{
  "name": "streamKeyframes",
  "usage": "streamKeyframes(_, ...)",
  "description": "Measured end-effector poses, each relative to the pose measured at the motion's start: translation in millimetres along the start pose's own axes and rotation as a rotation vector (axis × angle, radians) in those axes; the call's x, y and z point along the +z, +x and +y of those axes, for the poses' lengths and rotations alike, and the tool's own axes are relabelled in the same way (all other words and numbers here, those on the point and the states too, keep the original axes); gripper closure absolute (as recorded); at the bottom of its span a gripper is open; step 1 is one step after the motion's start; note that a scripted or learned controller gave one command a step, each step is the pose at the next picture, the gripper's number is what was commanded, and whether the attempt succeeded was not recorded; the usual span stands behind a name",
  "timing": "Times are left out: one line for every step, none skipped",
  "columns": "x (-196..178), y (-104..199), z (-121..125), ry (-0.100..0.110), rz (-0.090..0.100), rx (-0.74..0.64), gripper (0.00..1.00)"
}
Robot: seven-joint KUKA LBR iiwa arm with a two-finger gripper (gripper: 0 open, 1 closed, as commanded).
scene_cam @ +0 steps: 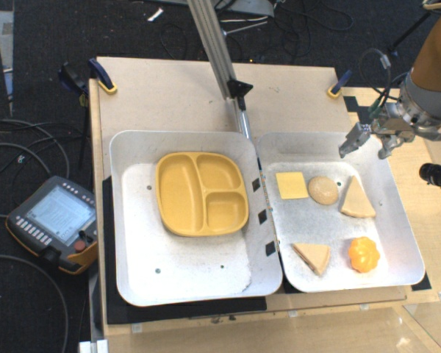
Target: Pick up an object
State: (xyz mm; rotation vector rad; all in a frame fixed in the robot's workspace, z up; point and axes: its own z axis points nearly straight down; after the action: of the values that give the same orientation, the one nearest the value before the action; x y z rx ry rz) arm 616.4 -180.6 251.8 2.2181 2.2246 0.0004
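Note:
My gripper (369, 144) hangs above the far edge of the right bin (397, 271), open with nothing between its two fingers. Below it in that bin lie a yellow square slab (292, 185), a round tan piece (323, 190), a tan wedge (358, 200), a second tan wedge (313, 257) nearer the front and an orange lumpy piece (363, 254). The round piece and the first wedge are the closest to the gripper, a little nearer the front than it.
The left bin (132, 271) holds a yellow three-compartment plate (202, 193). A slanted metal pole (213, 39) rises from between the bins at the back. Yellow clamps (103, 78) grip the board's far corners. A teach pendant (53, 223) lies on the floor left.

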Motion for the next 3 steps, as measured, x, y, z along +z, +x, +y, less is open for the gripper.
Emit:
streamKeyframes(0, 0, 0, 0.000, -0.001, -0.001, 0.00)
streamKeyframes(64, 0, 0, 0.006, 0.001, 0.003, 0.00)
streamKeyframes(109, -4, -4, 0.005, 0.000, 0.003, 0.00)
